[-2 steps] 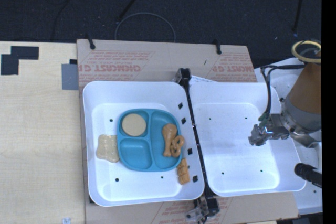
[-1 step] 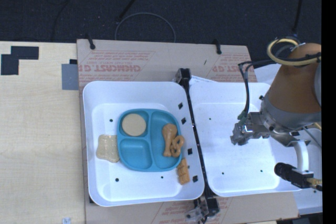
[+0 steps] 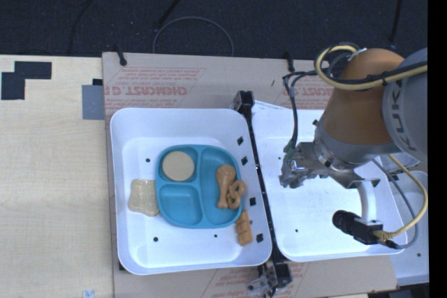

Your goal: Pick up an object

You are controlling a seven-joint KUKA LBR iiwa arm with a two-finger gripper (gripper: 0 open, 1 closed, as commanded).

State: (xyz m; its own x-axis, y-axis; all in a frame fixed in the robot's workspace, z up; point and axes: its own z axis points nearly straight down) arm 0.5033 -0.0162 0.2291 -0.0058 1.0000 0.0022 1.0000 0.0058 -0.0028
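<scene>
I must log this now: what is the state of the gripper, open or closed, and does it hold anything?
Gripper: over the right bin; open or closed cannot be told, and nothing is seen held in it.

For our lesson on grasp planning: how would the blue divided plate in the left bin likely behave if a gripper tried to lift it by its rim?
The blue divided plate looks like rigid moulded plastic, so it probably stays stiff. It is wide and shallow, so a rim grasp would likely tilt it. The round cracker and pretzel-like pieces lying loose in its compartments could then slide out.
</scene>
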